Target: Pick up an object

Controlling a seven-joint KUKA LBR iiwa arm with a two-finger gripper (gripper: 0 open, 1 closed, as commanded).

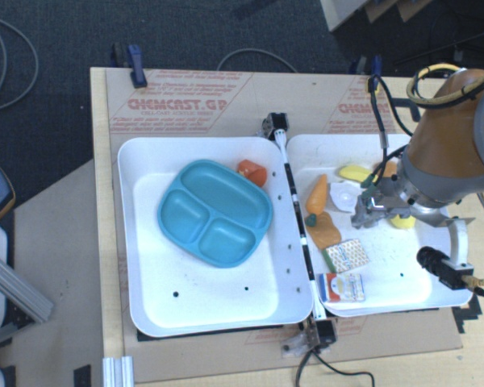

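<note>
Loose objects in both white bins, placed by the gripper (pixel 369 214)

Just left of it, an orange carrot-shaped toy (pixel 317 193) stands tilted over an orange-brown lump (pixel 326 230); a yellow banana-like piece (pixel 354 172) lies above it, a small yellow piece (pixel 402 221) close on its right. Below and left lie a dotted foil packet (pixel 347 256) and a flat red-and-white packet (pixel 344 287). Far left, a blue three-compartment plastic plate (pixel 215 213) lies flat, a red-orange chunk (pixel 252 172) touching its upper right rim.
</note>
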